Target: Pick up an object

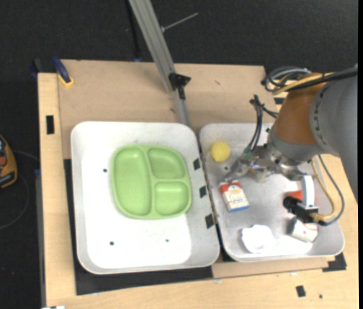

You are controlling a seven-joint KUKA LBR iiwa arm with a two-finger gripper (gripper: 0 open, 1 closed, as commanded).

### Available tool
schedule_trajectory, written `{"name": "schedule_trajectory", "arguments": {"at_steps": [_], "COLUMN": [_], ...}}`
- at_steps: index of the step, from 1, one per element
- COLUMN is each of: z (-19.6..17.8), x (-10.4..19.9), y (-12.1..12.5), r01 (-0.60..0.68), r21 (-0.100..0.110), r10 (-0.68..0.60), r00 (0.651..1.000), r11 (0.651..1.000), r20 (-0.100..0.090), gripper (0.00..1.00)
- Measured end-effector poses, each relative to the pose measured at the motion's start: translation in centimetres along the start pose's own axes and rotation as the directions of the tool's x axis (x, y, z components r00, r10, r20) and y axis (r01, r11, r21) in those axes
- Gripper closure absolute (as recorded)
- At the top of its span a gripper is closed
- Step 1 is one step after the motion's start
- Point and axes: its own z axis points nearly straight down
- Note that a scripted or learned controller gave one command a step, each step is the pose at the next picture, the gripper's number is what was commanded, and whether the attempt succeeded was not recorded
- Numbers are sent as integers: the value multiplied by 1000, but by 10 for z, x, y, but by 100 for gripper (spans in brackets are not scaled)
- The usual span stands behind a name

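The counter (pixel 104 89) bears 2 white bins. The arm (pixel 310 124) reaches over the right bin (pixel 336 237), and its tool (pixel 249 166) hangs low above that bin's floor — whether it is spread or pressed together I cannot tell. Well left of the tool, in the left bin (pixel 91 237), lies a green divided plate (pixel 150 181). Just below-left of the tool sits a small red-and-white carton (pixel 234 196); just left, a yellow ball (pixel 220 150).
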Motion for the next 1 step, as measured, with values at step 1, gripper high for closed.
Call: {"name": "schedule_trajectory", "arguments": {"at_steps": [1], "z": [-16], "x": [-1], "y": [4], "r01": [0], "r21": [-12], "r10": [0], "r00": [1000], "r11": [1000], "r20": [2], "gripper": [100]}}
